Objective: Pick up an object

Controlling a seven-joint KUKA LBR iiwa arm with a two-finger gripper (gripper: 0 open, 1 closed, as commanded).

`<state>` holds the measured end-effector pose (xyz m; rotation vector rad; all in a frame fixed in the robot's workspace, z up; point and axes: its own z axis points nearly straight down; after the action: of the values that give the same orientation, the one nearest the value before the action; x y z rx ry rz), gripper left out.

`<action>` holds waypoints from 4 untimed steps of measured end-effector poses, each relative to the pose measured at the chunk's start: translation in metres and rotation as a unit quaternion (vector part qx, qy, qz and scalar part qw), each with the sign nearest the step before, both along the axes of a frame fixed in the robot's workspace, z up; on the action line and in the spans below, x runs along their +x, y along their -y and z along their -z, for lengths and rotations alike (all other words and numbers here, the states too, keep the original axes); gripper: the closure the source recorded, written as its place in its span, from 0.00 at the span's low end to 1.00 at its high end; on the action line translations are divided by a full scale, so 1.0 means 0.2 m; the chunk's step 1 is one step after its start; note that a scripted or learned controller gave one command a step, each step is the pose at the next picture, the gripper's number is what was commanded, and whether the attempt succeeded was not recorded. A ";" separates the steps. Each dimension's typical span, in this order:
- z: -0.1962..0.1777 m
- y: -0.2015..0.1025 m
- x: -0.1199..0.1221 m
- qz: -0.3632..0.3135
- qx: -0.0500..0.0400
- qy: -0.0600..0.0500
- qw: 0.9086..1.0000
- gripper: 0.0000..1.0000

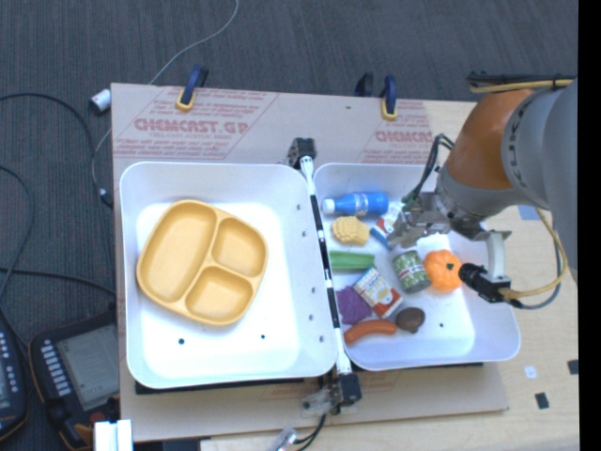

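1. Gripper (410, 228) position: right of the frame's middle, low in the right bin (488, 341), just above the small green can (410, 271). Whether its claw is spread or clenched I cannot tell.
2. Likeliest target, in my judgement: that can, lying mid-bin just left of the orange pumpkin (442, 270).
3. Handling: it looks like a light, rigid toy with a smooth round wall, so it may roll or slip; take it across the body, not at the ends.
4. Neighbours crowd it, so a closing finger could nudge the pumpkin.
5. Count, right bin: one blue bottle (358, 203), one corn cob (350, 230), one green stick-shaped vegetable (350, 260), one small packet (376, 287), one purple piece (353, 304), one sausage (371, 330), one brown lump (409, 319), one can, one pumpkin.
6. Left bin (150, 365): one yellow divided plate (202, 261).
7. Bins: two.
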<state>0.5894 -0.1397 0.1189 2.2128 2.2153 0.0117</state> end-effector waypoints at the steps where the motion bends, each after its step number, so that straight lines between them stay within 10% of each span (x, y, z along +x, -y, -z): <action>1: 0.00 0.00 0.00 0.000 0.000 -0.001 1.000 0.00; 2: -0.05 0.00 0.00 0.000 0.000 0.000 1.000 1.00; 3: -0.05 0.00 0.00 -0.001 0.000 0.000 1.000 0.00; 4: 0.16 0.06 0.13 -0.001 0.002 -0.005 1.000 0.00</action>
<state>0.6163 -0.1512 0.0875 2.2180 2.2228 0.0049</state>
